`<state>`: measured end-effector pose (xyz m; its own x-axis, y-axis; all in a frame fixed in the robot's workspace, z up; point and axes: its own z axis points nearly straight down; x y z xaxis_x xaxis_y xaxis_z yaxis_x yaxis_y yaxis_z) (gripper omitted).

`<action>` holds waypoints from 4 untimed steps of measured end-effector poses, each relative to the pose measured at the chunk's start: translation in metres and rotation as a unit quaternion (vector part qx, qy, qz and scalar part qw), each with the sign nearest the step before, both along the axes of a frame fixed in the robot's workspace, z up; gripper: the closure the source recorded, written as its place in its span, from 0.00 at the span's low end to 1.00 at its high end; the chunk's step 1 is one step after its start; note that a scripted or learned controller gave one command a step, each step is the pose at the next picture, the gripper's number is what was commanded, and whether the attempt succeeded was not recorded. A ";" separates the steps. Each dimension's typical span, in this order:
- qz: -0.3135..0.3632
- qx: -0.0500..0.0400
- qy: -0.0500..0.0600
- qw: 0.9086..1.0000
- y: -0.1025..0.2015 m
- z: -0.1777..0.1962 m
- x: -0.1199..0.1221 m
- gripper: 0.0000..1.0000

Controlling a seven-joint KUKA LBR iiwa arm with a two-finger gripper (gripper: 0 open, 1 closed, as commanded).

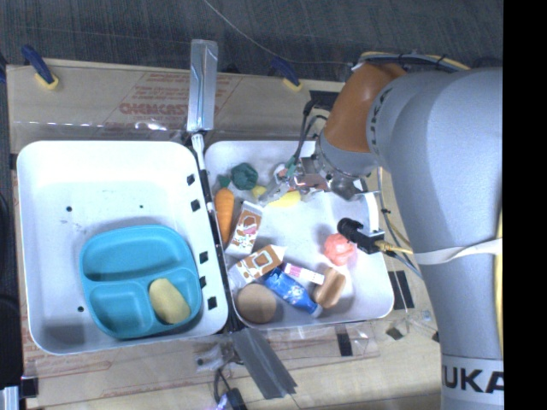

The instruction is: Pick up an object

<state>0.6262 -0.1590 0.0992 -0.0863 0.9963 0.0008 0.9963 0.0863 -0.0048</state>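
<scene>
1. arm [436, 152] enters from the right of the frame; its orange band [352, 114] sits over the upper edge of the right bin [308, 229].
2. gripper [295, 178] is low in the upper middle of the right bin. whether it is wide or narrow: cannot tell, it is too small and cluttered. nothing is visibly held.
3. yellow piece [289, 199] lies just below the gripper, very close to it; contact cannot be judged.
4. green item [244, 175] lies left of the gripper, near the bin's upper left corner.
5. carrot [224, 213] lies along the right bin's left wall, tip toward the top of the frame.
6. small carton [247, 230] is just right of the carrot; a second carton [259, 263] lies below it.
7. bottom of the right bin, left to right: brown round item [257, 304], blue packet [291, 291], tan bun-like item [329, 288]. the packet touches both neighbours.
8. pink item [339, 248] sits above the bun-like item, toward the bin's right side.
9. left bin [102, 178] holds a blue divided tray [128, 259] in its lower half; a yellow oval item [169, 301] rests in the tray's lower right compartment.
10. both bins sit side by side on the surface [102, 101].
</scene>
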 end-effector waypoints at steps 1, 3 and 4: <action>0.073 0.000 -0.001 0.997 0.049 0.022 0.030 0.00; 0.025 0.000 -0.002 1.000 0.077 0.093 0.031 1.00; 0.026 0.000 0.000 1.000 0.077 0.091 0.030 0.00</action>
<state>0.6561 -0.0817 0.1904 -0.1373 0.9905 0.0003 0.9905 0.1373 -0.0043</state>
